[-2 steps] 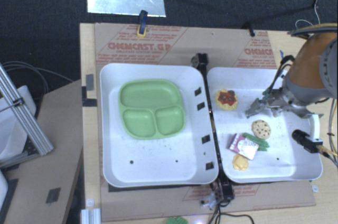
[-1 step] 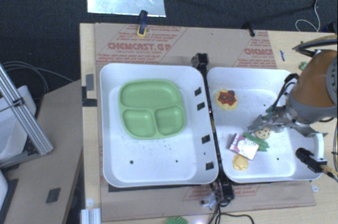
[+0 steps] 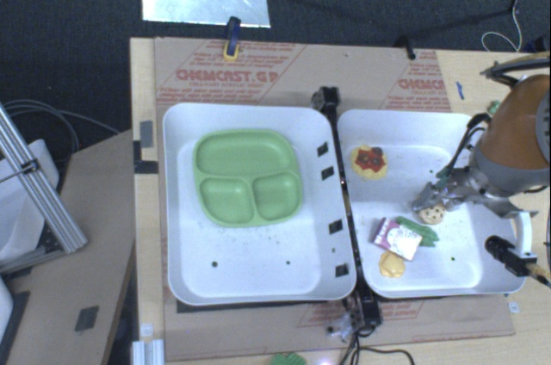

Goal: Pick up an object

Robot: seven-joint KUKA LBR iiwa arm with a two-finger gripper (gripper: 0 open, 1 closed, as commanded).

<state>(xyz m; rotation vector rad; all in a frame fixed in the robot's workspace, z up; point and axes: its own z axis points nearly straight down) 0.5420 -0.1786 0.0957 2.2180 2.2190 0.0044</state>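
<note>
Fingers of the gripper (image 3: 430, 203) sit low in the right bin (image 3: 465, 126), but from this slanted height I cannot tell whether they are spread or closed, nor whether anything lies between them.

Closest to the tips, and so the likely target, is a small tan cookie-like piece (image 3: 432, 215), touching or just under the gripper at its 6 o'clock side and lying a little toward 4 o'clock of the bin's middle. Just beside it at 7 o'clock lies a green pod (image 3: 419, 231), which rests against or over a pink and white packet (image 3: 396, 237). Further out at 7 o'clock from the packet is a yellow lump (image 3: 392, 266), near the bin's lower wall. A red and yellow flower-shaped toy (image 3: 370, 162) lies well apart at 10 o'clock from the gripper. In the left bin (image 3: 176, 208) sits a green divided plate (image 3: 248, 176), far from any of this.

The main risk, as I judge it, is the crowding. The tan piece is small and flat, so a close could slide over it or nudge it away. The pod lies so near that one tip may land on it, pinching two things or neither. A grip at the piece's edge could also let it drop on the lift.
</note>
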